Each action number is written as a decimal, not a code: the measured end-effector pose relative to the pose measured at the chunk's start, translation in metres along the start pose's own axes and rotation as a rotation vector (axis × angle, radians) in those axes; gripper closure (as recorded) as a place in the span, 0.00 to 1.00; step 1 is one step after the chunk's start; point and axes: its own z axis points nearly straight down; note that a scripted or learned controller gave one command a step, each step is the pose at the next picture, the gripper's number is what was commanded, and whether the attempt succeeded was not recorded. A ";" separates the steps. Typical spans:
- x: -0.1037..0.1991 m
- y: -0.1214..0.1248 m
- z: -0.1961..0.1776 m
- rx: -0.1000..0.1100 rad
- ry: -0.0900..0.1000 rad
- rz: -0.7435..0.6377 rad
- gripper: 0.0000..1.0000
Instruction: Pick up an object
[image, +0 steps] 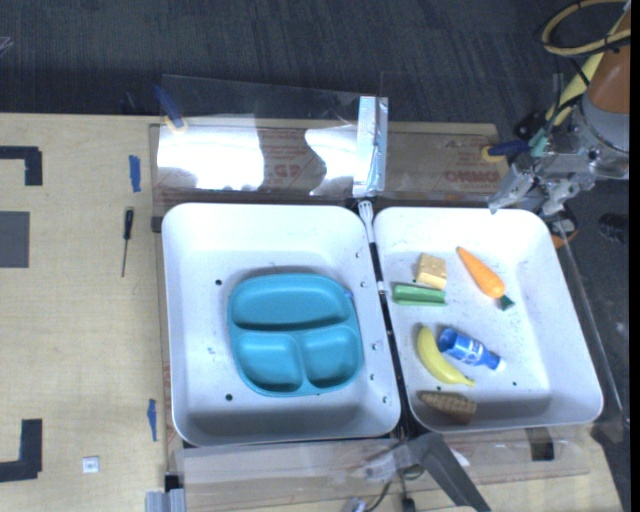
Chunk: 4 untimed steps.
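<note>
Red lettering runs along the cardboard strip (440, 172) behind the bins, but it is too faint and small to read. The blue can (468, 349) has some white marks on its side; no brand can be made out.

The right bin (570, 330) holds the loose objects. An orange toy carrot (481, 272) with a small green end lies slanted in the far part of the bin. To its left, a pale yellow block (432, 270) like a piece of cheese sits just beyond a green stick-shaped piece (419, 294), and the two seem to touch. Nearer, a yellow banana (440, 357) lies curved, and the blue can lies on its side just beside it, touching or almost touching its right edge. At the near rim a brown, rough piece (447, 403) like a biscuit or bread rests alone.

The left bin (190, 300) contains a turquoise divided plate (294, 332) with three compartments.

The hand (545, 185) is above the far right corner of the right bin, well apart from all the objects, and nothing is between its fingers; I cannot tell if it is open or closed. Yellow cables (585, 30) hang above the arm. A sheet of clear plastic (270, 150) stands behind the left bin. On the worktop (70, 330) at the left there are black markings, blue tape pieces and a small screwdriver (127, 235).
</note>
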 end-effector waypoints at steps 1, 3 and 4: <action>0.010 -0.016 0.111 0.008 0.001 0.022 0.00; -0.002 0.000 0.172 -0.005 -0.002 -0.126 0.00; -0.002 0.002 0.159 -0.013 -0.004 -0.126 1.00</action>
